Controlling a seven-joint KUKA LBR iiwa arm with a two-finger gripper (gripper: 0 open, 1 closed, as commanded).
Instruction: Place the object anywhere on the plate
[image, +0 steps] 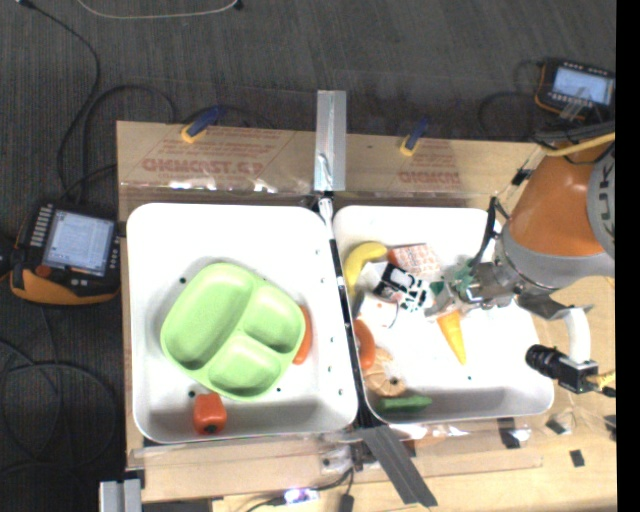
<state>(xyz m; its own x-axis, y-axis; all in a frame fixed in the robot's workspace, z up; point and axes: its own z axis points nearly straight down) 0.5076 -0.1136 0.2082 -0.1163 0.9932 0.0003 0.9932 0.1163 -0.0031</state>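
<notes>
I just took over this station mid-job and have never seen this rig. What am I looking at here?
One fixed camera looks down at a slant on two white bins. The grey and orange arm reaches in from the right, and its gripper sits over the right bin. That bin holds toy food: a banana, a yellow cone, a green piece and other bits. The left bin holds the green divided plate, the drop target, with a small red piece beside it. Whether anything is gripped is unclear.
</notes>
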